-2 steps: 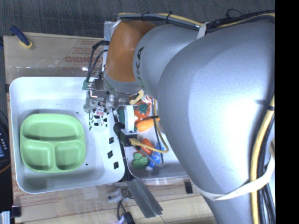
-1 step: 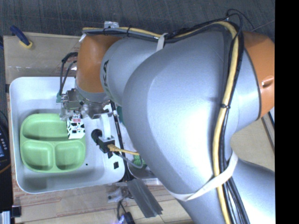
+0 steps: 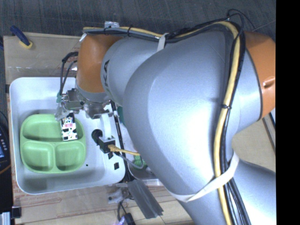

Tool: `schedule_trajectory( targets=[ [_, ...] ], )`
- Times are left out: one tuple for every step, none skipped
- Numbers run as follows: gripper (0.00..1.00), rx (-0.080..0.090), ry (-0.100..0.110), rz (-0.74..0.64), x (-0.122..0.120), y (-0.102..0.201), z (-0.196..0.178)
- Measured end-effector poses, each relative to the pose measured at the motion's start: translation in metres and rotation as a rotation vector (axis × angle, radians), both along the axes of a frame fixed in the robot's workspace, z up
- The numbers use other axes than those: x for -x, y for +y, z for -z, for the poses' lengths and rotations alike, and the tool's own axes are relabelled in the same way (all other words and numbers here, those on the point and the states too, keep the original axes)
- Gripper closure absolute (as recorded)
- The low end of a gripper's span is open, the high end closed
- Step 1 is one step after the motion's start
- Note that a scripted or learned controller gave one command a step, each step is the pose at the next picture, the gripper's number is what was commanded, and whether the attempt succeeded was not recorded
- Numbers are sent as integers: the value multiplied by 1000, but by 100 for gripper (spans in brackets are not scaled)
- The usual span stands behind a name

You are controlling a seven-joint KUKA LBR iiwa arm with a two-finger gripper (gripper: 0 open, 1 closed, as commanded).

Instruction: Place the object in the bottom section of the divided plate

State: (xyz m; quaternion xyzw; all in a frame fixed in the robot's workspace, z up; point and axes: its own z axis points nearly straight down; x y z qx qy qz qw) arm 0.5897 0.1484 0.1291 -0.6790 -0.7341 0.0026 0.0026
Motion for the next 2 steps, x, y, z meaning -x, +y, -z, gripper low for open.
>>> schedule_trajectory(
  targets=[
    [0, -1, -5, -203, 0, 49, -9],
    [0, 0, -4, 44, 79, 28, -102]
  ],
)
